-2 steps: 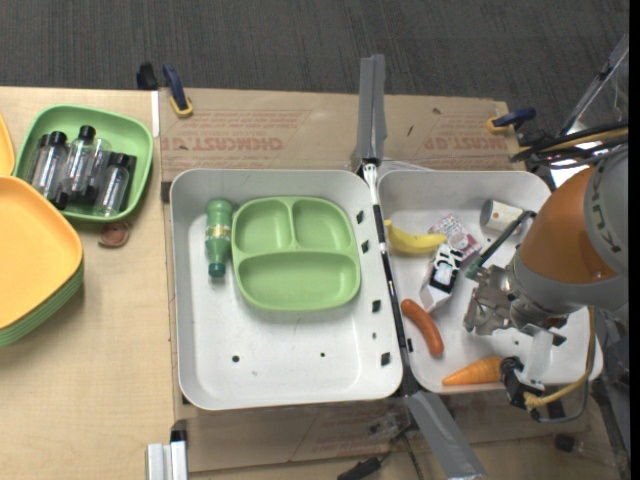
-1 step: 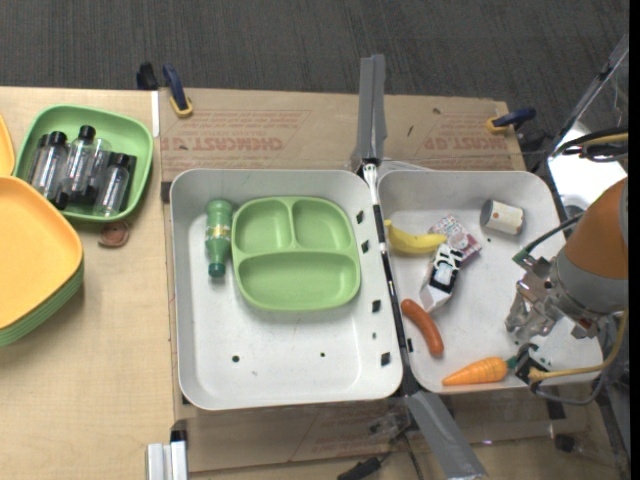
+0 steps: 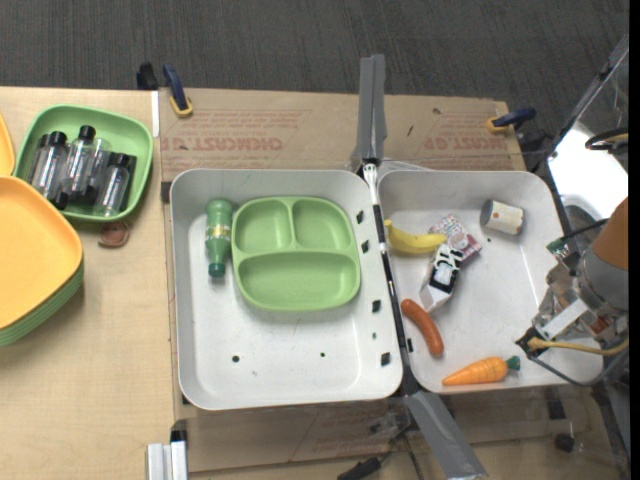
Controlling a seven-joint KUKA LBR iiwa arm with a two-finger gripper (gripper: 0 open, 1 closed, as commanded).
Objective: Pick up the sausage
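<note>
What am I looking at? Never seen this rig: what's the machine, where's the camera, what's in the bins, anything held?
One camera, fixed above the bench, looks down at a slant on two white bins. The robot arm reaches in from the right; its tool sits at the right edge of the right bin. The sausage lies apart from it in that bin, not picked up, with a carrot, banana, carton and white cup. The left bin holds a green plate and a green bottle.
</note>
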